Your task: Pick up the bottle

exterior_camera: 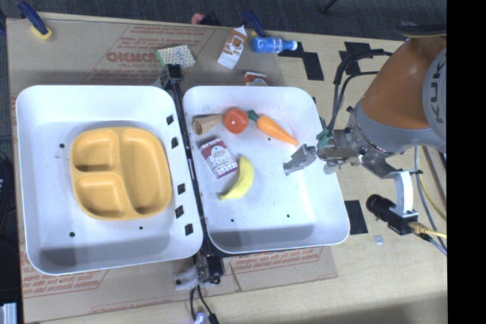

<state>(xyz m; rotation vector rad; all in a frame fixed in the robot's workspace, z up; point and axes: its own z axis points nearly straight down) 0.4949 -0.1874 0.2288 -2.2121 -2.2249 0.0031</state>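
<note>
The bottle (273,45) is small and blue (its cap end paler, pointing right). It lies on its side on the desk near the far edge, beyond the right bin's far rim.

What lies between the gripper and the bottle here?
In the camera view, the bottle lies on the bench beyond the right bin's far rim. Between it and the gripper lie that rim and bare bin floor.
</note>
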